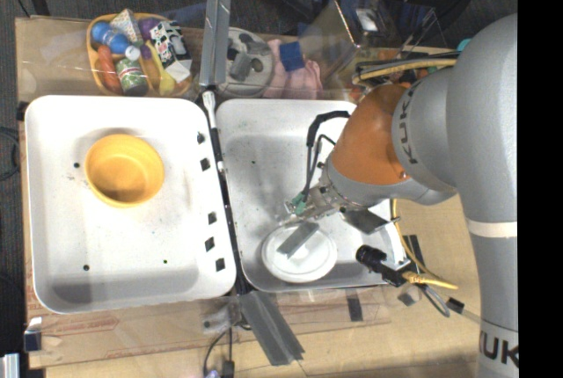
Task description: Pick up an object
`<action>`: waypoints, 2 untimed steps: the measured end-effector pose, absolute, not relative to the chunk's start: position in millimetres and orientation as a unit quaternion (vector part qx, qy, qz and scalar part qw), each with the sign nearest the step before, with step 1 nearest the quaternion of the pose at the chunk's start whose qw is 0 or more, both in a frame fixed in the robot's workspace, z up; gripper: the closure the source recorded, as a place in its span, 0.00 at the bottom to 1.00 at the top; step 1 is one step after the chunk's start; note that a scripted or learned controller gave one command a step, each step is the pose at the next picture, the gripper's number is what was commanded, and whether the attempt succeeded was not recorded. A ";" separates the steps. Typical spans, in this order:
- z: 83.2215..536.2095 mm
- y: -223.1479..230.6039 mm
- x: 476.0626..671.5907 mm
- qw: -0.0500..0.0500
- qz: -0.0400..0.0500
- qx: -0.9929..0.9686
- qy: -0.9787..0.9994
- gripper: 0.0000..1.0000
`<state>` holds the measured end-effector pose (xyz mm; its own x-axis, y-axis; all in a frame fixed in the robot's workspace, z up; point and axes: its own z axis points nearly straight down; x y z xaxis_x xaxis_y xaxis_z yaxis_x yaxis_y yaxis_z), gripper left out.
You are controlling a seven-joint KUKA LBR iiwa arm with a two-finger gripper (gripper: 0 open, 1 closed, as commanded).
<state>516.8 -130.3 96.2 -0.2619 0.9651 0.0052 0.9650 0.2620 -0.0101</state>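
Note:
A yellow bowl (pixel 127 169) sits upright in the left bin (pixel 53 262), towards its far left. In the right bin (pixel 264 134) a round white dish (pixel 303 260) lies near the front edge. My gripper (pixel 300 233) hangs low right over the dish's far side, one grey finger (pixel 300 239) reaching across its rim. The grey arm with its orange band (pixel 374 148) comes in from the right and hides the bin's right half. Nothing shows between the fingers.
Behind the bins stands a yellow basket (pixel 132 55) of small bottles and toys, with a grey part (pixel 246 60) and pink cloth (pixel 295 73) beside it. A black-clipped divider (pixel 215 192) separates the bins. Cables and tools (pixel 431 284) lie at the front right.

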 end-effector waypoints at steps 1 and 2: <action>189.9 -74.2 536.3 0.002 0.002 -0.688 -0.726 1.00; 189.8 -74.4 536.3 0.002 0.002 -0.688 -0.726 0.00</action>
